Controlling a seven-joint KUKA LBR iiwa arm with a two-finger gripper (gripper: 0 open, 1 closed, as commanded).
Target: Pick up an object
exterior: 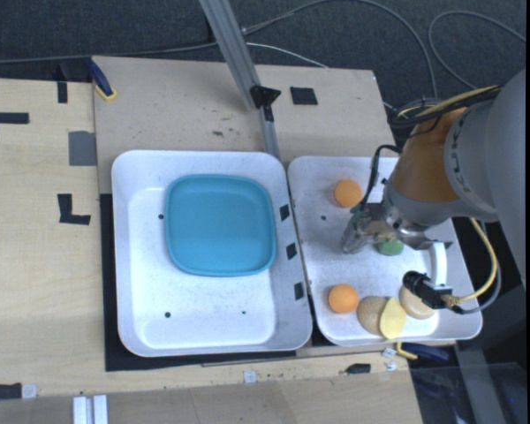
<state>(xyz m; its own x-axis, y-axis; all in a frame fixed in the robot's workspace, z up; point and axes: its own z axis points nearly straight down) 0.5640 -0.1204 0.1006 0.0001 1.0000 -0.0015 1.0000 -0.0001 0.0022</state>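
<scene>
Green object point(390, 247) lies touching the jaws' right side; their state is unclear.

My arm point(477, 162) is grey with an orange band. Both bins point(141, 325) are white, the left holding a turquoise plate point(219, 224). In the right bin I see two orange balls point(347, 193), a green piece point(390, 247), a tan lump point(369, 312) and a pale yellow one point(393, 321). The surface point(35, 237) is light wood with black marks.

Plate point(219, 224) in left bin point(132, 263), two balls point(347, 193) and food pieces point(382, 314) in right bin point(322, 193), end effector point(360, 237) above right bin
</scene>
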